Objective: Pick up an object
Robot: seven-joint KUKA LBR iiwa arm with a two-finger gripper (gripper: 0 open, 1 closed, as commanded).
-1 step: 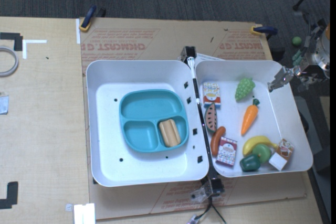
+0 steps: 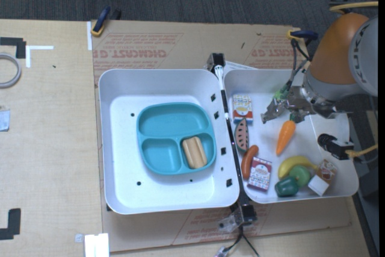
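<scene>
The small orange plastic carrot point(image 2: 285, 136) lies tilted in the right white bin point(image 2: 346, 189), centre-right of the frame. The two-finger gripper point(image 2: 281, 110) hangs just above its leafy end, likely lining up a grasp. Whether it is open or gripping anything, I cannot tell.

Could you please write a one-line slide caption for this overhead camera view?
KUKA arm's gripper hovers over the right bin of toy food near a carrot; the left bin holds a teal tray.

Bright, even overhead light.
Soft shadows inside the white bins point(image 2: 108, 147); picture slightly soft and grainy, no harsh glare.
</scene>
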